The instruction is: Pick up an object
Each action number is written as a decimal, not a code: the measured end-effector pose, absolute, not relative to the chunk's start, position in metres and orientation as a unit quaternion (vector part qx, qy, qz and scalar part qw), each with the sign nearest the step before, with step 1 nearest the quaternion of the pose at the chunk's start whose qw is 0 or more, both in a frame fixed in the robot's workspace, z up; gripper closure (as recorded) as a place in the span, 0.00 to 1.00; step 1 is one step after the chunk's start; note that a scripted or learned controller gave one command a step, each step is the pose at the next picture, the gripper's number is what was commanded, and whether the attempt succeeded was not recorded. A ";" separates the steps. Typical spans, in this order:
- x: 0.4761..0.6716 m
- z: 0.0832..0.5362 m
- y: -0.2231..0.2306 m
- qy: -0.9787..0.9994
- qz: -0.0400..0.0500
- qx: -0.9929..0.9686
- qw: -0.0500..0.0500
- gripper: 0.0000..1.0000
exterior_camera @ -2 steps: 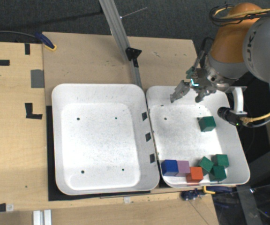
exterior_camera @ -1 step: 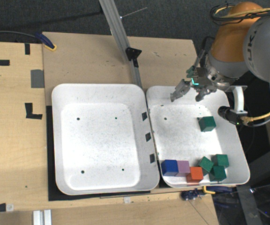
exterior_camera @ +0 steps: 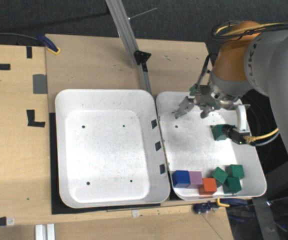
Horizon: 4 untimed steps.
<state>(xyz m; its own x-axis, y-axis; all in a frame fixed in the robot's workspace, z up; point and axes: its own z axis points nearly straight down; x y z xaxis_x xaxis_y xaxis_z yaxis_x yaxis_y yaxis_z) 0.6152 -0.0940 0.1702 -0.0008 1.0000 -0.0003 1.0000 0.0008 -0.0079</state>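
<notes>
Claw: the gripper (exterior_camera: 194,109) hangs over the upper part of the right bin (exterior_camera: 184,144), its two fingers spread apart — one points toward the bin's upper-left corner, the other sits nearer the wrist; nothing lies between them

Nearest thing: a dark green block (exterior_camera: 218,132) sits alone on the bin floor, just beside the claw — below it in the view and toward the arm's side, partly tucked against the wrist hardware and a black-and-yellow cable (exterior_camera: 256,138)

Other candidates: a cluster along the bin's bottom wall, well apart from the claw — a blue block (exterior_camera: 181,178), a purple block (exterior_camera: 195,178), an orange block (exterior_camera: 209,185) and three green blocks (exterior_camera: 230,178) bunched together, several touching

Long axis: the lone block looks roughly cubic, so no axis to line up with; I judge any finger orientation would serve

Key relation: the claw is offset from the lone block, not above it — the move likely calls for a short shift toward the bottom-right of the view before lowering

Arm pose: the arm (exterior_camera: 264,59) reaches in from the right, orange band above the wrist, wrist bent downward over the bin

Left bin (exterior_camera: 104,99): beside the right one, walls touching

Risk: the cable lies close to the lone block and could foul the fingers
</notes>
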 end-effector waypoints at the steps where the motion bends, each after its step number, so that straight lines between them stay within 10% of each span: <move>1: 0.607 0.113 -0.091 -0.708 0.001 -0.707 0.001 0.00; 2: 0.606 0.090 -0.090 -0.708 0.002 -0.707 0.001 0.00; 3: 0.607 0.101 -0.089 -0.708 0.001 -0.706 0.002 1.00; 4: 0.617 0.152 -0.089 -0.708 -0.001 -0.707 -0.001 1.00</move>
<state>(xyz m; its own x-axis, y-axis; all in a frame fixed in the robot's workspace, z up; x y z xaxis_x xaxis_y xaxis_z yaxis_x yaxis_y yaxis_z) 0.6173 -0.0886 0.1519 -0.0015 1.0000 0.0000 1.0000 0.0015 0.0031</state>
